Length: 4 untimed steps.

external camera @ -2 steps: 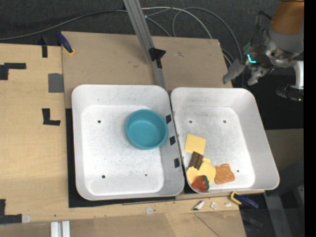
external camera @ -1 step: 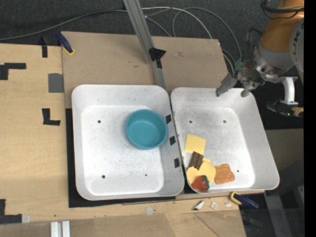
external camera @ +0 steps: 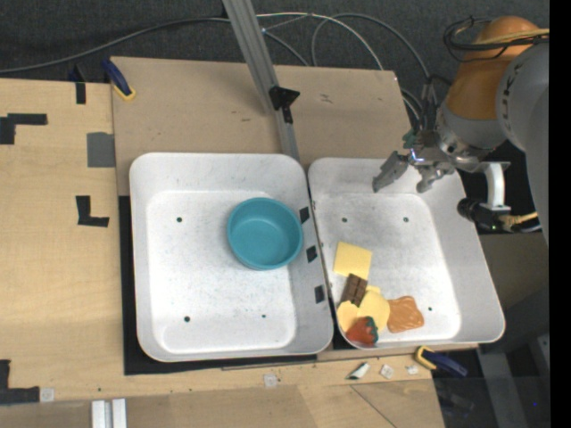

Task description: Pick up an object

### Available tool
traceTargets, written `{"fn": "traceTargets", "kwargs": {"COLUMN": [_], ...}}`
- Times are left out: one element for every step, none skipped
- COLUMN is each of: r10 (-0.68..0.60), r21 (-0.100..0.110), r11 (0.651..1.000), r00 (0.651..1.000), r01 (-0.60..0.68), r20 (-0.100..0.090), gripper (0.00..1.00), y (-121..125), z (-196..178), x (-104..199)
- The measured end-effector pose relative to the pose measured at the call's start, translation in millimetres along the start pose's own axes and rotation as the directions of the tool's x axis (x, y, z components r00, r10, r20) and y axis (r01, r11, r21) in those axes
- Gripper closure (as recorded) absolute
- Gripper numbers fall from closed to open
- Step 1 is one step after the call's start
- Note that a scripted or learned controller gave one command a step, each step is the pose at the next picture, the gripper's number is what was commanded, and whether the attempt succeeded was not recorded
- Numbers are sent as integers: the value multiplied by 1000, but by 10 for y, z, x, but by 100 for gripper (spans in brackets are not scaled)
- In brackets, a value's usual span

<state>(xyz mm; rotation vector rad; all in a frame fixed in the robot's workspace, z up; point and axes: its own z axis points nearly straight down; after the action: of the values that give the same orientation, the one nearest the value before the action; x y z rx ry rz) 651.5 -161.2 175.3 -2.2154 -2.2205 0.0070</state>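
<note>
Tan bench (external camera: 53,239); two white bins (external camera: 161,328) side by side

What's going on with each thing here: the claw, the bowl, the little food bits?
Gripper: open, holding nothing, above right bin's far edge.
Blue bowl: upright, in left bin.
Yellow square: flat, in right bin.
Brown bar: lying on yellow pieces.
Orange piece: flat, near corner.

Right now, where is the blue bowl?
The blue bowl sits in the left bin, near its right side, just across the divide from the yellow square.
</note>
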Motion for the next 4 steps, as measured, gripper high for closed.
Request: {"fn": "traceTargets", "kwargs": {"r10": [0,-1,1,0], "r21": [-1,-5,-12,-12], "r11": [1000,1000,1000,1000], "r00": [1000,1000,1000,1000], "r01": [0,1,-1,0], "r20": [1,2,2,2], "gripper": [0,100,100,100], "y": [54,64,102,112], "z": [489,355,-277,-816], "x": [68,67,37,38]}}
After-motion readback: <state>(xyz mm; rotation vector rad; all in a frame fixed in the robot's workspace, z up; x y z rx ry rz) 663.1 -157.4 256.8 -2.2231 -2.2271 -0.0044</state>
